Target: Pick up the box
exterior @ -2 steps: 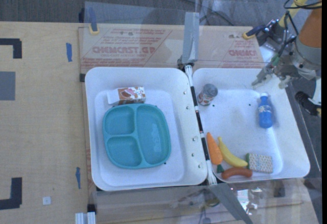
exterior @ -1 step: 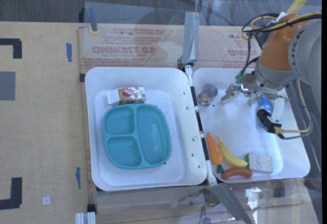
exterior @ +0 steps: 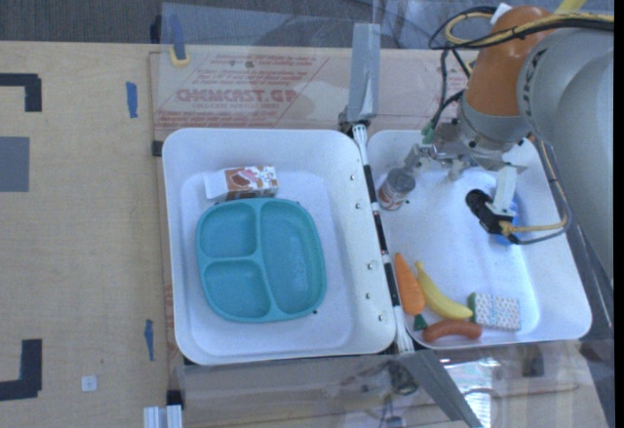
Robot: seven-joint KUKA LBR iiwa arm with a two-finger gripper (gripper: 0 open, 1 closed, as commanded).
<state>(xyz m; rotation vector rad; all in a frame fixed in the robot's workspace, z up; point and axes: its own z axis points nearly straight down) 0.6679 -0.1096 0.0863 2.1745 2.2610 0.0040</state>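
Note:
A small brown and white box point(exterior: 250, 181) lies flat in the left bin point(exterior: 185, 155), touching the far edge of a teal divided plate point(exterior: 260, 259). My gripper point(exterior: 396, 190) hangs over the far left corner of the right bin point(exterior: 556, 314), close to the wall between the two bins. It is well to the right of the box, and nothing shows held in it. The grey arm with its orange band point(exterior: 502, 75) reaches in from the upper right.
In the right bin's near left corner lie a carrot point(exterior: 409, 284), a banana point(exterior: 442, 296) and a red sausage-like piece point(exterior: 451, 330). A small pale patterned block point(exterior: 497, 311) lies beside them. The dividing walls point(exterior: 372, 221) separate the bins.

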